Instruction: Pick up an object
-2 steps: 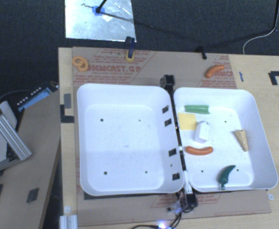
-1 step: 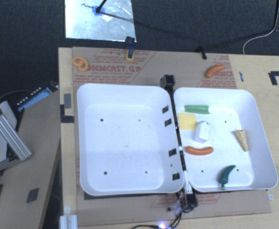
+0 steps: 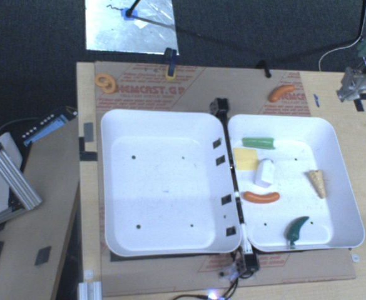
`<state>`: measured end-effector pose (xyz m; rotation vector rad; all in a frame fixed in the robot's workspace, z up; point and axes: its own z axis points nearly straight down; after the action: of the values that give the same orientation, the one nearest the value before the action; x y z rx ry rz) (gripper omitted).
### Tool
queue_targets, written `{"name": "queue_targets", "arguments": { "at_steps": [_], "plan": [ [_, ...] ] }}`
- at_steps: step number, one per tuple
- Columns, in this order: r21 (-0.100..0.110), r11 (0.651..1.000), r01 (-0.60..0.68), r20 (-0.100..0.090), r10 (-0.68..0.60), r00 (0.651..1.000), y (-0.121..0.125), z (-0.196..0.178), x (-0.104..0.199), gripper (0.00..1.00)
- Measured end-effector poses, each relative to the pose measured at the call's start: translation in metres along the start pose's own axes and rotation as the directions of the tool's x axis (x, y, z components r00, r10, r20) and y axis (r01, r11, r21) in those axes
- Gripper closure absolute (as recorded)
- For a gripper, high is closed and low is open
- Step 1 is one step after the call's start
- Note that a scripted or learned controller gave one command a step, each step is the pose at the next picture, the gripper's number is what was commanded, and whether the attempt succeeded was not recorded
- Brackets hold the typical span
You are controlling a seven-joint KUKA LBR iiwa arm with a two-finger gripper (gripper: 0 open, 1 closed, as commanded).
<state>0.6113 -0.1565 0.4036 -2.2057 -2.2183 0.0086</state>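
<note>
The right bin [image 3: 342, 186] holds several small objects. A green stick-shaped piece [image 3: 258, 142] lies near its back wall, with a yellow block [image 3: 244, 159] just in front of it. A white cylinder [image 3: 265, 172] rests beside the yellow block. An orange-red sausage [image 3: 261, 197] lies in the middle of the bin. Toward the right side sits a tan cone [image 3: 317, 183], and a dark green pepper [image 3: 296, 228] lies near the front wall.
The left bin [image 3: 164, 186] stands beside the right one. On the bench behind the bins lie an orange sausage [image 3: 281, 93], a pretzel-like ring [image 3: 105, 82] and a yellow and blue clip [image 3: 169, 65]. A metal clamp with cable [image 3: 360, 77] stands at the far right.
</note>
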Motion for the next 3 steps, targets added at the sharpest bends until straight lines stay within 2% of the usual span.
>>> {"name": "queue_targets", "arguments": {
  "at_steps": [1, 2, 3],
  "plan": [
    [-0.032, 0.999, 0.003, 0.008, -0.003, 1.0, -0.026, -0.141, 0.042, 1.0],
    [-0.018, 1.0, -0.009, 0.009, 0.009, 1.0, -0.021, -0.132, -0.034, 1.0],
    [-0.022, 1.0, 0.0, 0.01, 0.0, 1.0, 0.058, -0.133, -0.049, 1.0]
  ]
}}
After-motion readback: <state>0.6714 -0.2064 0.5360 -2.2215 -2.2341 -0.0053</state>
